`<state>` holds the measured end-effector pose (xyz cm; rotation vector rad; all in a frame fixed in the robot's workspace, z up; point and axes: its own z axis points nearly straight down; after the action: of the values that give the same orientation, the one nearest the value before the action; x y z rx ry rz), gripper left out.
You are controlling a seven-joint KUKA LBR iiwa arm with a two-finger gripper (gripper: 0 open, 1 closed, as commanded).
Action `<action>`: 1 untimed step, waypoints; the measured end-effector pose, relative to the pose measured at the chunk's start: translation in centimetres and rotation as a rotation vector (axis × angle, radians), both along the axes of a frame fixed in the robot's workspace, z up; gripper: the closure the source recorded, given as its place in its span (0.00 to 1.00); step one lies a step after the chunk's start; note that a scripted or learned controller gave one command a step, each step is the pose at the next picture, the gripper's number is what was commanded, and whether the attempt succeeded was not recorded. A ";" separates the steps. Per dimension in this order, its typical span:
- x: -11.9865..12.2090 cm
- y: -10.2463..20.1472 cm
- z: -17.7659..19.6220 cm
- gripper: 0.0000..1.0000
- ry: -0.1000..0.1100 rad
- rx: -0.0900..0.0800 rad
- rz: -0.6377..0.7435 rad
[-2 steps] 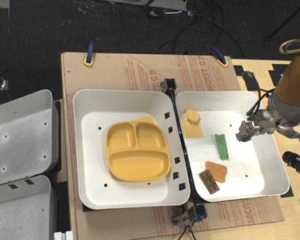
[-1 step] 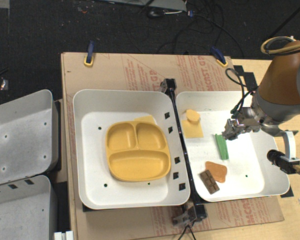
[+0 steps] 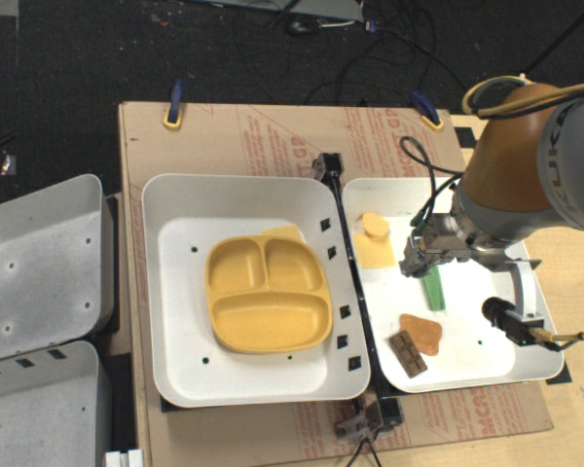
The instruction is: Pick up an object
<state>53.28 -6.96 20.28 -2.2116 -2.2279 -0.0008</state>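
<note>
Your gripper (image 3: pixel 419 261) hangs over the middle of the right bin (image 3: pixel 487 366), right at the top end of the green stick (image 3: pixel 433 288), whose long axis runs toward the bin's near edge; whether it's gripped, I cannot tell.

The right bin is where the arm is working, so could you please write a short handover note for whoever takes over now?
Gripper: low in the right bin, at the top end of the green stick; no hold visible.
Right bin also holds: yellow block with a round yellow piece at its top, orange piece, brown bar.
Left bin: yellow tray.
Done: nothing lifted.
Left: grasp one object, probably the green stick, and raise it.
</note>
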 end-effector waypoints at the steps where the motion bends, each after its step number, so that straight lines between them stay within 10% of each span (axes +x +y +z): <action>1: -0.8 5.8 1.7 1.00 -0.002 0.000 0.001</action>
<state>52.50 -1.19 21.99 -2.2112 -2.2301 -0.0036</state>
